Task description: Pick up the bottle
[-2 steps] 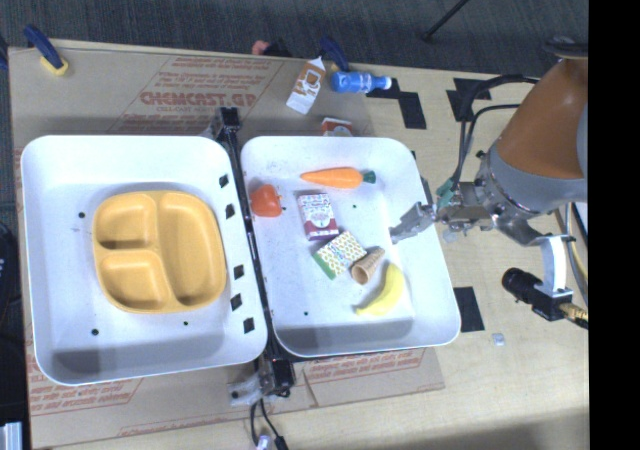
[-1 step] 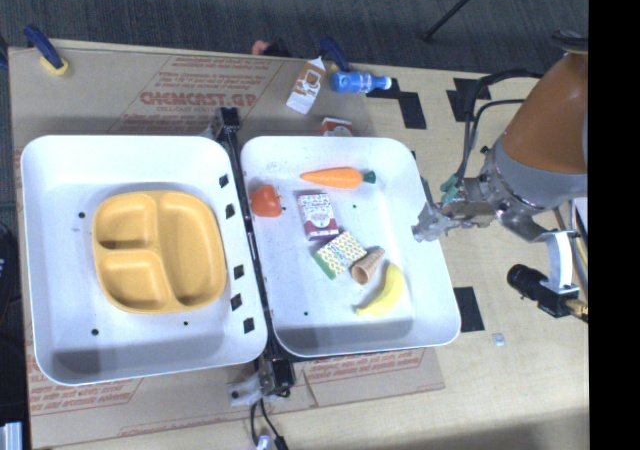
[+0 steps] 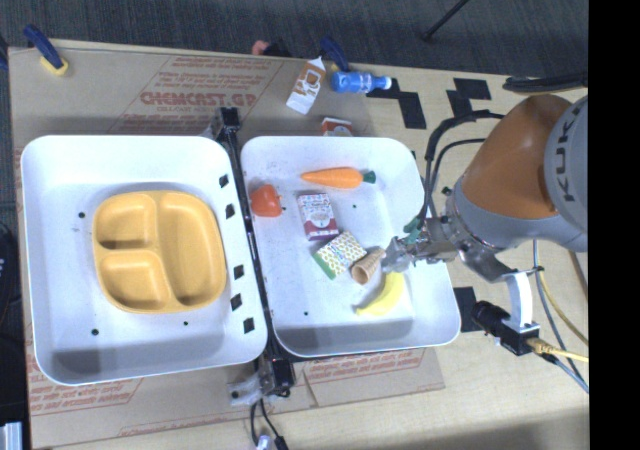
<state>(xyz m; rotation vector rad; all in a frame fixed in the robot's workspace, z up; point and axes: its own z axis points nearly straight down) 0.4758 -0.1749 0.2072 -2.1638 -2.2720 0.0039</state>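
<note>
Cardboard-covered bench (image 3: 180,88) carrying two bins. I'm seeing bottle (image 3: 357,83) lying outside, beyond right bin (image 3: 432,310). Gripper (image 3: 397,256) hovering low by cone (image 3: 366,264) and banana (image 3: 384,295); jaw state, can't tell. Bottle needing long reach.

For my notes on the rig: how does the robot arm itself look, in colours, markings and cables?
The arm is grey with a large orange band and dark "KU" lettering near the edge. Black cables loop beside it toward the small metallic hand, which has a green spot. A white bracket and yellow cable sit below.
</note>
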